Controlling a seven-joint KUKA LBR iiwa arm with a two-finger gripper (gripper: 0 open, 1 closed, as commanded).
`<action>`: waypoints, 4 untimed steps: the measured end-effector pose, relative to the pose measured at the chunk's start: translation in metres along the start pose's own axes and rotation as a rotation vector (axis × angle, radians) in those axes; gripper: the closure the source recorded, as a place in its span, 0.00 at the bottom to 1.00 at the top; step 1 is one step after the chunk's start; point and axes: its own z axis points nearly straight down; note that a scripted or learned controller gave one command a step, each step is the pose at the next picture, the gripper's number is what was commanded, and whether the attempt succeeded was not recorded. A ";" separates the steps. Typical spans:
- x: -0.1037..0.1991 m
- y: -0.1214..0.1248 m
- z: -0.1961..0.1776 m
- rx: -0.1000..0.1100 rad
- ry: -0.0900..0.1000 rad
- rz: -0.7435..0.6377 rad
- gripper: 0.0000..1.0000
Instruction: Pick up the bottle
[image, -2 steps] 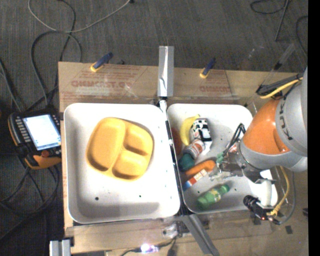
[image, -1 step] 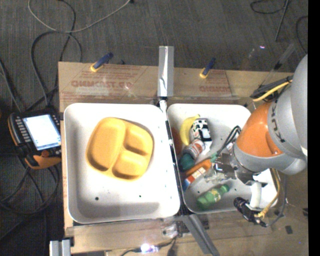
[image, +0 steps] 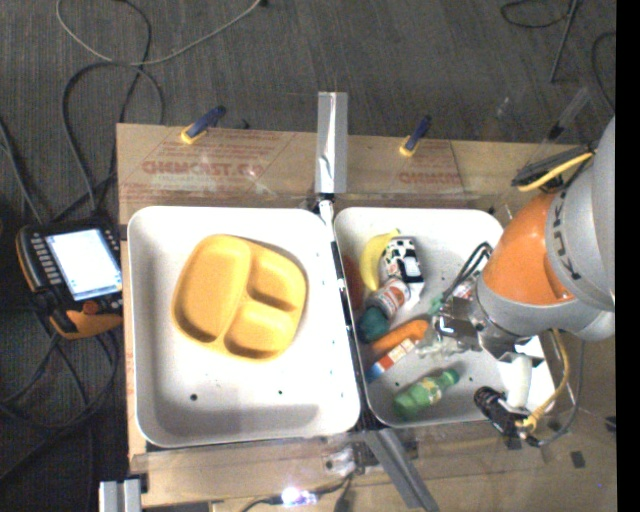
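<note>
i've got the arm (image: 545, 270) low over the right bin (image: 480, 222) by the tabletop's right edge because the bottle (image: 425, 392) lies flat near that bin's front wall, just beside the claw (image: 447, 325), whose state i cannot tell.

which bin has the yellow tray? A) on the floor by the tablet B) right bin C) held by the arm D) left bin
D: the yellow tray lies flat in the left bin; the right bin holds the banana, bottles and other small items.
</note>
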 end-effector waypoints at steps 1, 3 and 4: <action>0.000 0.000 0.000 0.000 -0.001 0.000 0.00; -0.038 0.014 0.044 -0.013 0.004 0.082 0.00; -0.004 0.006 0.043 -0.019 -0.008 -0.194 0.00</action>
